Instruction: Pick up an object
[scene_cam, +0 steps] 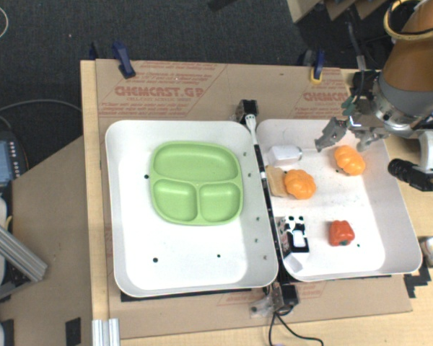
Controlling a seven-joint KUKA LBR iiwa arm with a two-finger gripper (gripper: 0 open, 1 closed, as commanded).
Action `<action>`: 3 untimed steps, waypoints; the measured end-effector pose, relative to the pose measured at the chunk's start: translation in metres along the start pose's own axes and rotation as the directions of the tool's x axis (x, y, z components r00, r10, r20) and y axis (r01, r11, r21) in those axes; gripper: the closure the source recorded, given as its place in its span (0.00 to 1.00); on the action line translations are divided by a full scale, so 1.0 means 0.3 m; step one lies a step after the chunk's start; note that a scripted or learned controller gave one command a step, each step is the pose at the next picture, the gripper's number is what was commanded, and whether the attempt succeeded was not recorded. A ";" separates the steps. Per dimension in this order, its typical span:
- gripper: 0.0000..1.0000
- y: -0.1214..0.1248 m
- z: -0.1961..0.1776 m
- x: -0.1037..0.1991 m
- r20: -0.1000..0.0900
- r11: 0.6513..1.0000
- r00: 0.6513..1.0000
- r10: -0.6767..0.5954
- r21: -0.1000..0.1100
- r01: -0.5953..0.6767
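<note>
From the overhead camera, the grey two-finger pincer (pixel 348 137) hovers spread open, holding nothing, over the right shallow white bin (pixel 390 229), just above a small orange rounded fruit-like toy (pixel 350 160). Nothing is lifted yet; descent, closing and lifting remain.

The light is bright and even, and seems to come from above. The two white bins (pixel 130 265) look very bright, almost washed out, but with no hard shiny spots. The green tray (pixel 196 182) in the left bin casts hardly any shadow. Small soft shadows sit under the things in the right bin. The dark floor (pixel 50 20) behind the bins is dim. The arm (pixel 411 63) looks a little blurry.
</note>
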State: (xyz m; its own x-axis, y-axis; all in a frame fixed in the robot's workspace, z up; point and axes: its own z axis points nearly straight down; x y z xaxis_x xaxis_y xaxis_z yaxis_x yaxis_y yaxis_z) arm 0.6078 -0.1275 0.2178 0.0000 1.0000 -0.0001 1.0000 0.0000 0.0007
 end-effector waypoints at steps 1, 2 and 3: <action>0.00 -0.238 0.118 0.319 -0.006 1.000 1.000 -0.007 0.012 0.007; 0.00 -0.440 0.041 0.541 -0.004 1.000 1.000 -0.007 0.007 0.007; 0.00 -0.425 -0.345 0.683 -0.003 1.000 1.000 -0.007 -0.011 0.007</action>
State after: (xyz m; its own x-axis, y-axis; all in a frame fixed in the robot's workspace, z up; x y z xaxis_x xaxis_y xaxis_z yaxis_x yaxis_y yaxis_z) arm 0.4804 0.0773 0.3213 -0.0071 1.0000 0.0030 0.9999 0.0070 0.0121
